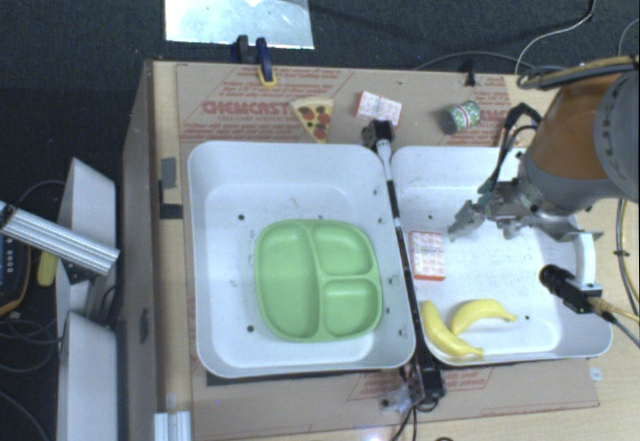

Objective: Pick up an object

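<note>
1. The end effector (pixel 470 220) hangs over the right bin (pixel 440 169); whether it is spread or pressed together cannot be told.
2. A banana (pixel 462 321) lies in that bin's front, well apart from the end effector.
3. A small red-and-white card (pixel 427 255) lies against the bin's left wall.
4. A green divided plate (pixel 318 279) sits left of the right bin, in the left bin (pixel 220 189).

A yellow banana (pixel 470 321) is seen lying flat and curved at the lower right of the frame; just above-left, a small red-and-white card (pixel 428 255) is laid flat.
</note>
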Controlling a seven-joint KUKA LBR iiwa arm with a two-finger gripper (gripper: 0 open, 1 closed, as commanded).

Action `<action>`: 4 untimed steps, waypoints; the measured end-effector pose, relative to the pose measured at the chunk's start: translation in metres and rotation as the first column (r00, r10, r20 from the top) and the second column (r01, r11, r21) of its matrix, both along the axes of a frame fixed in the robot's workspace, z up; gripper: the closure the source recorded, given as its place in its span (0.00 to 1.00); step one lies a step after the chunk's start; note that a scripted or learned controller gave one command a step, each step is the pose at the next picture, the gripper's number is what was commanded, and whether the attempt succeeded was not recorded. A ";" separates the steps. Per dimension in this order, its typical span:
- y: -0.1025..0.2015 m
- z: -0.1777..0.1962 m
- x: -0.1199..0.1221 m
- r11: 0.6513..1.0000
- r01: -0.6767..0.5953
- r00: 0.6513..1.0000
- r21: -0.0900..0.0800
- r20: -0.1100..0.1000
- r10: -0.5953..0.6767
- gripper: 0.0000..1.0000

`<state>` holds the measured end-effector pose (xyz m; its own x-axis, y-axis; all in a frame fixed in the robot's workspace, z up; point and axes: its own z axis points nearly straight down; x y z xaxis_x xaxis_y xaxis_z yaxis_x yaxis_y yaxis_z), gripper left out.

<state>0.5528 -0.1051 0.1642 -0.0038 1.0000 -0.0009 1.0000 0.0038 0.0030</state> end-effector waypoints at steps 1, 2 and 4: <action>-0.044 -0.038 -0.032 1.000 0.003 1.000 0.000 -0.003 -0.003 0.00; -0.016 -0.080 -0.066 1.000 0.003 1.000 0.001 -0.002 -0.003 0.00; -0.081 0.048 -0.065 1.000 0.002 1.000 -0.001 0.001 -0.002 0.00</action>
